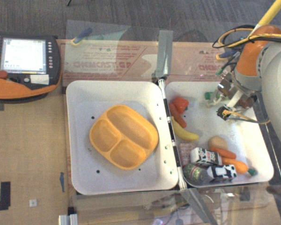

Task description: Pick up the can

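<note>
While the arm [267, 60] reaches in from the right, its end effector [227, 102] hangs over the upper part of the right bin [264, 144], well apart from the can [195, 172]. Whether the end effector is open or closed cannot be told, and nothing is seen in its grasp.

The can lies on its side in the lower left corner of the right bin, close to the wall shared with the left bin [79, 139]. Its long axis runs roughly left to right across the view, tilted slightly; which end is the top cannot be told.

A black-and-white carton [206, 156] lies just above the can, and a second one [223, 171] sits against its right end. Carrots [234, 165] lie to the right of these, with a potato [217, 142] above. A banana [183, 132] and a red pepper [179, 106] lie farther up along the dividing wall.

An orange divided plate [123, 136] rests in the left bin. A control pendant [23, 64] sits on the table [28, 149] at upper left.
</note>
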Robot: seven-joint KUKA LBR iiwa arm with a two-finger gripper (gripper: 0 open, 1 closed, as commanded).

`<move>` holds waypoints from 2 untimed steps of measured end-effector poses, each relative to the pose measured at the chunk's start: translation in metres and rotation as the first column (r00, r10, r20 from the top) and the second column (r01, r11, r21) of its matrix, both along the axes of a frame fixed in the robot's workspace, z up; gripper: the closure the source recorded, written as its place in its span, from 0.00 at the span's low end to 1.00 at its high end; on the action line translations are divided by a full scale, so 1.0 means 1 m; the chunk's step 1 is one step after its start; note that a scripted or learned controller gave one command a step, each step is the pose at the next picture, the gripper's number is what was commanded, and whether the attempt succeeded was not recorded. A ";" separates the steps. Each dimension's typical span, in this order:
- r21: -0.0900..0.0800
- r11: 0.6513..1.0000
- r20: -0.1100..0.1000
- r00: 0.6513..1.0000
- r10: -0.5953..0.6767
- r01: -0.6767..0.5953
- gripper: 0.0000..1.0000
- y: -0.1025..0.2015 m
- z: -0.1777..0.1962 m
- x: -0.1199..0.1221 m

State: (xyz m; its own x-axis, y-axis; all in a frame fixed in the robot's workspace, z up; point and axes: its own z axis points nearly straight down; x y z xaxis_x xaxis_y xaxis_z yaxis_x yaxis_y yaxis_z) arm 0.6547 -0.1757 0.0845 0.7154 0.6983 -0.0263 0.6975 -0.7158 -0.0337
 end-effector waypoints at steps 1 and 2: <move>0.002 1.000 0.001 1.000 0.011 -0.011 0.00 -0.001 0.000 0.000; -0.001 1.000 0.003 1.000 -0.012 0.012 0.00 0.001 0.000 -0.001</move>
